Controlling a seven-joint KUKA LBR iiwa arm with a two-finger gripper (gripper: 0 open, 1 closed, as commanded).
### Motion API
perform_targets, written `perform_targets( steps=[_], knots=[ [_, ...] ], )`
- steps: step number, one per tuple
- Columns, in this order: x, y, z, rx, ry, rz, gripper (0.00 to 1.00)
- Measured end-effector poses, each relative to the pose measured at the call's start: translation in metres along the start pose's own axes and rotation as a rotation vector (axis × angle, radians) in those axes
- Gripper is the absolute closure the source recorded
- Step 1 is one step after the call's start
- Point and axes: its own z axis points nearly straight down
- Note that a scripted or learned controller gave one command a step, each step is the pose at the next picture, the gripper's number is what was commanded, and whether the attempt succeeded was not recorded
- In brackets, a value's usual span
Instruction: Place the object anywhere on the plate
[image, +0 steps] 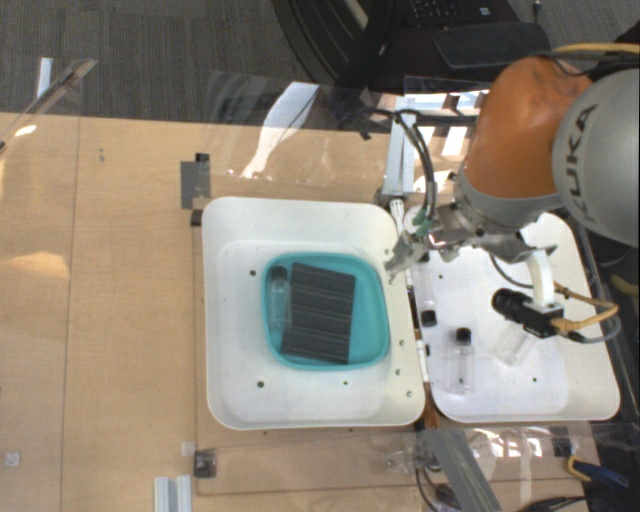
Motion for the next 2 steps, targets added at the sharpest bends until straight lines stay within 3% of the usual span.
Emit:
perform_targets(
  steps=[1, 2],
  knots=[
    [0.071, 0.051, -0.154, -0.007, 0.0, 0.143, 0.0],
    [0.112, 0.032, -0.191, -0.007, 0.001, 0.427, 0.0]
  ],
)
